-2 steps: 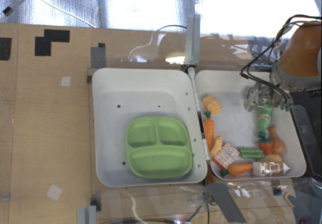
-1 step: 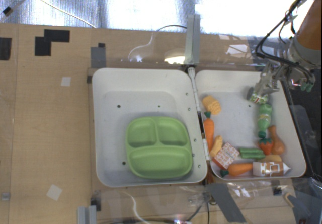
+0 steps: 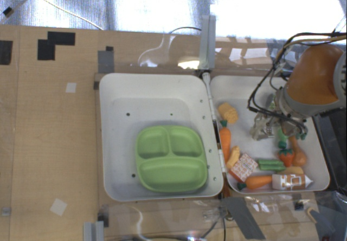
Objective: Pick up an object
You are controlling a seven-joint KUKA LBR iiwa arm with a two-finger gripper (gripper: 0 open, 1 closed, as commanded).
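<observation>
— Where's the gripper [image 3: 264,128] sitting?

— It's hanging low over the right bin [image 3: 323,180], near the middle. Whether it's clenched or released, I can't tell.

— And the toys?

— They're lying along that bin's left and front edges — a carrot [image 3: 225,140], corn [image 3: 228,112], a small bottle [image 3: 291,182]. A green divided plate [image 3: 171,158] is resting in the left bin [image 3: 116,126].

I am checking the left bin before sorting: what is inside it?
Inside the left bin lies one green divided plate. Whatever is beneath the plate is covered.
</observation>
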